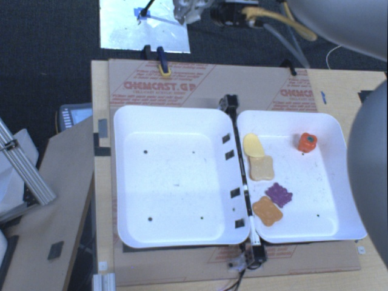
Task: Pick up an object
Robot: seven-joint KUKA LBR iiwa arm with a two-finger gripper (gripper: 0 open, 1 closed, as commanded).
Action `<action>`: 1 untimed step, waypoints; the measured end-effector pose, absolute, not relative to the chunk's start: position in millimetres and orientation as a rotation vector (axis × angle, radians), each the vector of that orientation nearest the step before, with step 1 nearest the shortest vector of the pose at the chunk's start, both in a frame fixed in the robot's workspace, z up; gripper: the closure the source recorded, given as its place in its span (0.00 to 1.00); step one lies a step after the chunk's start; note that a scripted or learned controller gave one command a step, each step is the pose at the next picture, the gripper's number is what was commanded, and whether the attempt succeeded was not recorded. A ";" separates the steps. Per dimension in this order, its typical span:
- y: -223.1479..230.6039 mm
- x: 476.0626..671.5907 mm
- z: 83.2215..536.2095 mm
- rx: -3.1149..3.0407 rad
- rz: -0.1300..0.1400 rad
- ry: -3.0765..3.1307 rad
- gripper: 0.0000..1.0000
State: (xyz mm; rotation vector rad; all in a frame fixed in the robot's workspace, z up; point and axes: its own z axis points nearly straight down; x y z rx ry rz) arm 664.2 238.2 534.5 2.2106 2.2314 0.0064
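Observation:
Several small toy foods lie in the right bin [339, 180]. A yellow piece [253, 145] rests near its left wall, with a tan bread slice [262, 168] just below it. Lower down sit a purple cluster [279, 194] and an orange-brown piece [267, 211]. An orange-red piece with a green top [307, 142] lies apart at the upper right. My gripper [189, 5] hangs high at the top of the view, beyond the bench's far edge and far from both bins, with nothing seen in it.
The left bin [121, 162] adjoins the right one along a black-clipped divider [239, 174]. A shiny metal plate [142, 17] lies beyond the bench. The grey arm [339, 8] spans the upper right and the right edge. A yellow clamp [163, 65] holds the board's far edge.

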 end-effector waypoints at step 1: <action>163.5 602.3 536.9 2.224 0.002 2.216 1.00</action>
